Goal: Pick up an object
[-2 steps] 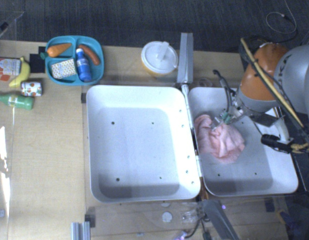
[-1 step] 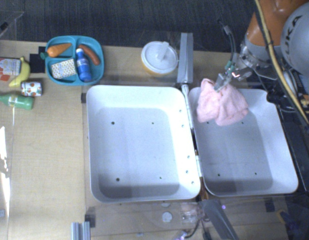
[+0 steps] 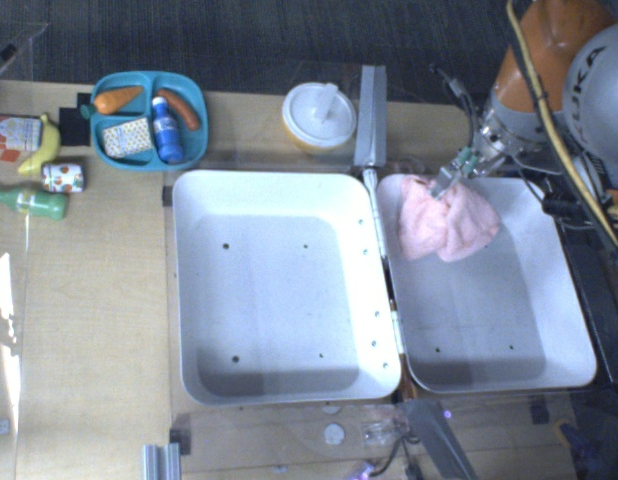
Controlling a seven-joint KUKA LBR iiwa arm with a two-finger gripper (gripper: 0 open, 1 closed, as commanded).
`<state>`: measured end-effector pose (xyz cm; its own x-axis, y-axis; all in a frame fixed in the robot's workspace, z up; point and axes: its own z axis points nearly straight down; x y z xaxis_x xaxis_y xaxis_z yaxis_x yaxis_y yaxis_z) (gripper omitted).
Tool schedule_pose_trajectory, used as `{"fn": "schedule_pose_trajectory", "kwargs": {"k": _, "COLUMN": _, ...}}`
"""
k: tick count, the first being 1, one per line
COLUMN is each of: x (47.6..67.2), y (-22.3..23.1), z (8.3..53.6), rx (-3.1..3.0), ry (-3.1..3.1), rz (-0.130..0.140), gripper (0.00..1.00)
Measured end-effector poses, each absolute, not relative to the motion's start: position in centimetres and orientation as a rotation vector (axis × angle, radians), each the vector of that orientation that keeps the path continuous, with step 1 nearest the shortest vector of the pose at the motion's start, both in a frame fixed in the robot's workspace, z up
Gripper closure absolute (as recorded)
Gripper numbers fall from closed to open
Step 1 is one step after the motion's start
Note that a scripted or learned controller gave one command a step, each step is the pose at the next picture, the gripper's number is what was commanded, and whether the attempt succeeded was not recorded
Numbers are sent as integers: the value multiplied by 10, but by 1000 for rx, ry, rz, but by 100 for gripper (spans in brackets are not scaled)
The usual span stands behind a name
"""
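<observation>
pink cloth [image 3: 447, 223] at right bin [image 3: 509, 368] top-left corner | end effector [image 3: 451, 181] pinching its top (lifted?) | front half open

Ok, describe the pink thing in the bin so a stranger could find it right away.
Of the two white bins, look in the right bin, at its far left corner. There lies a crumpled pink cloth, with the pincer at its top edge. It is the only soft, pink item in either bin.
</observation>
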<state>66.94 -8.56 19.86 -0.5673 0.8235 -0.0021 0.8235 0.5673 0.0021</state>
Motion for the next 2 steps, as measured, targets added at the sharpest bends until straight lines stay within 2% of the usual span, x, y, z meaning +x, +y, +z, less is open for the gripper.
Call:
{"fn": "schedule_pose_trajectory", "kwargs": {"k": 1, "x": 670, "y": -50, "z": 185, "rx": 1436, "ry": 2789, "rz": 4, "gripper": 100}}
{"fn": "schedule_pose_trajectory", "kwargs": {"k": 2, "x": 670, "y": -84, "z": 211, "rx": 1521, "ry": 2744, "rz": 3, "gripper": 100}}
